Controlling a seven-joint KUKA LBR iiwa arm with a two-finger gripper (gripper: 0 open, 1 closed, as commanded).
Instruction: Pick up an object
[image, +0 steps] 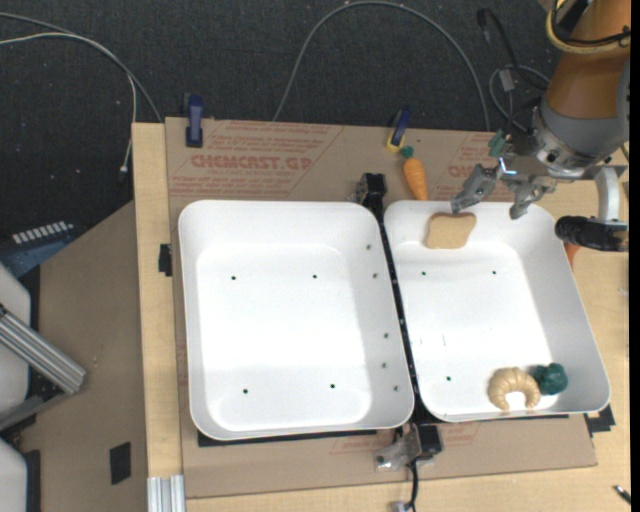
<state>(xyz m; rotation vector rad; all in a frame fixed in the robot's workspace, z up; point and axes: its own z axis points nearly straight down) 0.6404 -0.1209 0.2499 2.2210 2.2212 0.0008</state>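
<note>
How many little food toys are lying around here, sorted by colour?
Tan: 2, the bread slice and the croissant
Orange: 1, the carrot, outside the bins
Green: 1, a small toy beside the croissant
Total: 4

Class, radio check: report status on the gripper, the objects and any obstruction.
Gripper open, above right bin's far edge, holding nothing. Bread slice close below. Croissant and green item at near corner. Carrot outside; nothing blocking.
</note>
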